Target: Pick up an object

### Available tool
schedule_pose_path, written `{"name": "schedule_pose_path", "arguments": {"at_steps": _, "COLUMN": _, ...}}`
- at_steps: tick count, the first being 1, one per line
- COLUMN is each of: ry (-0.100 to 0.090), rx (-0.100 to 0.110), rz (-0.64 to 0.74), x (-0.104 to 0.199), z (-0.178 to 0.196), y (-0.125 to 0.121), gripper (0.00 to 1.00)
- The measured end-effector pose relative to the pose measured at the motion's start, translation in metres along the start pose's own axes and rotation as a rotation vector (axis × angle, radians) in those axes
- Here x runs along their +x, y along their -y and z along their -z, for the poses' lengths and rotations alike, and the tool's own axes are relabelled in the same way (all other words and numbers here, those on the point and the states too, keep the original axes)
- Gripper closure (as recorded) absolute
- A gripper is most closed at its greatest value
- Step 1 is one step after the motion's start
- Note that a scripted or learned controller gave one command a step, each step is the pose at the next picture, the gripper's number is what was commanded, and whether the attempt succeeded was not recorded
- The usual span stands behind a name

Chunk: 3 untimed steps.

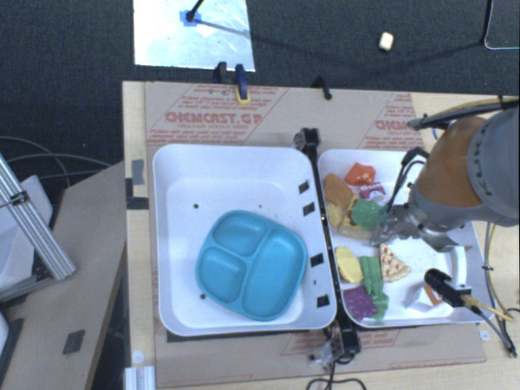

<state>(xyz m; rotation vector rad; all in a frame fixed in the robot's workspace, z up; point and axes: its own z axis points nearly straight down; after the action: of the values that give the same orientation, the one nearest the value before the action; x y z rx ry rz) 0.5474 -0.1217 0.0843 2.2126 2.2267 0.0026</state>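
Right bin (467, 311) (toy food inside) has claw (382, 232) over its middle

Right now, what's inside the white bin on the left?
The left bin holds a blue divided plate, lying flat toward its near right corner. Its three compartments look bare. Whatever might lie beneath the plate is covered.

Your objects lie in the right bin (445, 315), a cluster of toy foods. Near the top you see a red-orange piece (360, 173) and a tan bread-like piece (337, 190) just beside it. A green item (366, 213) sits below them. Lower down lie a yellow piece (348, 264), a long green pod (372, 274), a pizza slice (393, 263) and a purple piece (360, 301).
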Motion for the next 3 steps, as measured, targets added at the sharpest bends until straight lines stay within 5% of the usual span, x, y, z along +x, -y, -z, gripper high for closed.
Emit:
{"name": "schedule_pose_path", "arguments": {"at_steps": 1, "ry": -0.002, "rx": -0.012, "rz": 0.007, "x": 0.075, "z": 0.135, "y": -0.036, "gripper": 1.0}}
{"name": "schedule_pose_path", "arguments": {"at_steps": 2, "ry": -0.002, "rx": 0.005, "rz": 0.001, "x": 0.119, "z": 0.128, "y": 0.017, "gripper": 1.0}}
{"name": "schedule_pose_path", "arguments": {"at_steps": 3, "ry": -0.004, "rx": -0.009, "rz": 0.006, "x": 0.19, "z": 0.219, "y": -0.015, "gripper": 1.0}}
